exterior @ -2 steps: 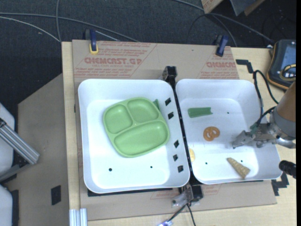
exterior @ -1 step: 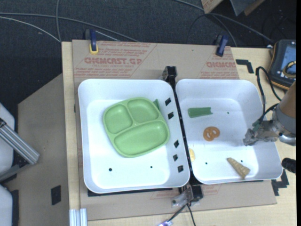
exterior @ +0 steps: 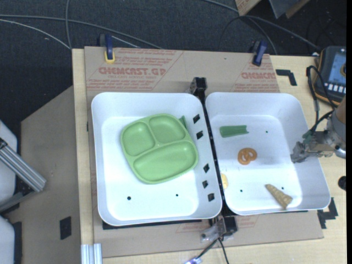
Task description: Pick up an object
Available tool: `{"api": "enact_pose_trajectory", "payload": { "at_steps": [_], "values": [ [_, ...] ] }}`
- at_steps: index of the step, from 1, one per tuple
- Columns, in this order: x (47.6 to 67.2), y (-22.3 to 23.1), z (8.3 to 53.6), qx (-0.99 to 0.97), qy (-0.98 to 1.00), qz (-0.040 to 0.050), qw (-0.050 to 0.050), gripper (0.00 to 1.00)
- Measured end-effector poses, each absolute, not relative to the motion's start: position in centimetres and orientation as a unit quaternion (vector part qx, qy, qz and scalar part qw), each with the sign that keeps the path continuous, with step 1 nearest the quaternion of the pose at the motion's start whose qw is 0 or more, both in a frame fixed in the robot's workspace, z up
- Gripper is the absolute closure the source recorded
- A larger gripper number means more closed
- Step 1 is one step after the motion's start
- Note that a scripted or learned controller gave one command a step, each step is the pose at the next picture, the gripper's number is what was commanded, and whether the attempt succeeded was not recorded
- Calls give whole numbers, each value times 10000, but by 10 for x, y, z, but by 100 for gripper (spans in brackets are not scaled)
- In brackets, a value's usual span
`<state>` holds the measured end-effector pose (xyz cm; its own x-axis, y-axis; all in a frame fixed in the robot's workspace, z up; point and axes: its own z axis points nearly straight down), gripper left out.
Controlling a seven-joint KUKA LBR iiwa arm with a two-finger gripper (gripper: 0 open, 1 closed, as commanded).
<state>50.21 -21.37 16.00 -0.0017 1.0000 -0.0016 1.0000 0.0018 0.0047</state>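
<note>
The right bin (exterior: 286, 106) holds a flat dark green piece (exterior: 234, 130) near its back, an orange pretzel (exterior: 247, 156) in the middle and a tan cone (exterior: 279, 194) lying near the front right. A small yellow thing (exterior: 223, 181) peeks out at that bin's left wall. My gripper (exterior: 300, 151) hangs over the bin's right side, close to the rim. It is well to the right of the pretzel and above the cone in the picture, with nothing seen in it.
A light green divided plate (exterior: 159, 147) lies in the left bin (exterior: 110, 191). A black divider with clips (exterior: 204, 142) runs between the bins. Clamps (exterior: 258, 52) and cables sit at the bench's back edge, and a device (exterior: 334, 73) stands at the far right.
</note>
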Motion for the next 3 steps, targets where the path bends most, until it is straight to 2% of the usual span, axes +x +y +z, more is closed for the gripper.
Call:
{"api": "enact_pose_trajectory", "payload": {
  "at_steps": [1, 2, 3],
  "values": [
    [512, -219, 210, 7066, 7076, 13, 35, 100],
    [506, -215, 271, 7063, 7079, 14, 34, 100],
    [504, -170, 256, 7056, 7086, 3, -17, 100]
  ]
}}
